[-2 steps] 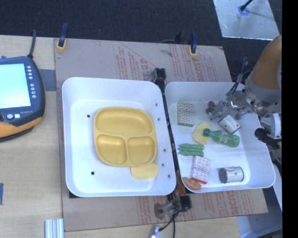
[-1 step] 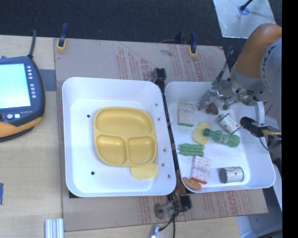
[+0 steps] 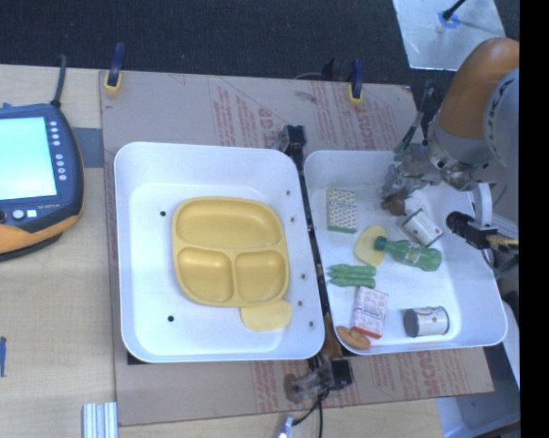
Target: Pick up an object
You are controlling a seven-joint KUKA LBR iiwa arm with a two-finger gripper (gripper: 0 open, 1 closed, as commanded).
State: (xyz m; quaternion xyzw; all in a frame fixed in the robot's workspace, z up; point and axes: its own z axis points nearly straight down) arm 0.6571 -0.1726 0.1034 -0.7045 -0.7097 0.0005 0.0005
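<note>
My gripper point(image 3: 395, 197) hangs low over the far part of the right bin point(image 3: 471, 290), just left of the arm's wrist. A small white cylinder point(image 3: 422, 226) lies just to its near right. A green bottle point(image 3: 411, 254) lies on its side below that, touching a pale yellow disc point(image 3: 370, 245). A patterned packet point(image 3: 341, 210) sits to the left of the gripper. Nearer the front are a green bean pod point(image 3: 352, 275), a red and white carton point(image 3: 369, 308), a small can point(image 3: 427, 320) and an orange piece point(image 3: 352, 338). A dark brownish spot shows under the gripper; what it is I cannot tell.
The left bin point(image 3: 142, 245) holds a yellow divided plate point(image 3: 229, 249) with a yellow flat piece point(image 3: 267, 316) at its front edge. A tablet-like pendant point(image 3: 24, 167) lies on the bench at far left. Clamps point(image 3: 355, 76) hold the board at the back.
</note>
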